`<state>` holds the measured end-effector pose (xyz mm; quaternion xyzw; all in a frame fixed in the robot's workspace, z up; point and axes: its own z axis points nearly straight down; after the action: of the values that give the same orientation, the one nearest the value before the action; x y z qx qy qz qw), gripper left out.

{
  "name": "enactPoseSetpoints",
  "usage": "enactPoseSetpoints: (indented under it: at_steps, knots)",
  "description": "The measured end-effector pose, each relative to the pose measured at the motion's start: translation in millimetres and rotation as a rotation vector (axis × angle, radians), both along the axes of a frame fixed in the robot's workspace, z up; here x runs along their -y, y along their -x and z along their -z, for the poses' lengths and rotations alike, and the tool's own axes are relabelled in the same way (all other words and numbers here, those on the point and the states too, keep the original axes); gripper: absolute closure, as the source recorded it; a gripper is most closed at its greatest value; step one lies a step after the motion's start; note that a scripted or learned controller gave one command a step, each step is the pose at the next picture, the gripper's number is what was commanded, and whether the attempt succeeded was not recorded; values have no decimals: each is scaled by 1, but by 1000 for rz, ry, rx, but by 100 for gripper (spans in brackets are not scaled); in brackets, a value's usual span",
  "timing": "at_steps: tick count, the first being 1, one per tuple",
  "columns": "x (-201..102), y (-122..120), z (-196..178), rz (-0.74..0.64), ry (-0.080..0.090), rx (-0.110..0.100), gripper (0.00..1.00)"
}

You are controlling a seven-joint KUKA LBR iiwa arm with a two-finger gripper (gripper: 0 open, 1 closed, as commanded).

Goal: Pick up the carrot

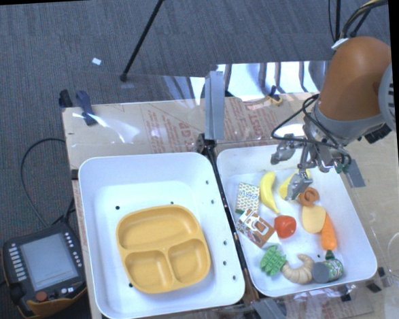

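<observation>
Grey carpet surrounds the bench (156,124), which carries two shallow white bins side by side. On the left bin (96,190) lies a yellow divided plate (163,248). The right bin (358,236) is crowded with toy food, and several pieces are small and hard to make out: a banana (268,191), a tomato (284,226), a patterned box (247,197), a green piece (272,260), a croissant (299,270) and a yellowish piece (313,218). The carrot (328,234) lies near the right wall of this bin, just beside the yellowish piece, its green end pointing toward the front edge. The arm (355,86) enters from the right and its orange band hides part of the bench behind it. The tool (301,184) hangs low over the back part of the right bin, near the banana and a brown ring-shaped piece (309,196); I cannot tell how it is set or whether it touches anything. It is apart from the carrot.
</observation>
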<state>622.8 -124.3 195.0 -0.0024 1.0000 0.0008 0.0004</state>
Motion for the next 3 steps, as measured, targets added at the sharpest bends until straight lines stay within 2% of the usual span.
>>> enactPoseSetpoints:
  at_steps: [1,2,3]
  knots:
    - [56,36,109,66,-1,-4,0]
    - [54,33,97,60,-1,2,100]
    - [12,45,58,117,-1,2,100]
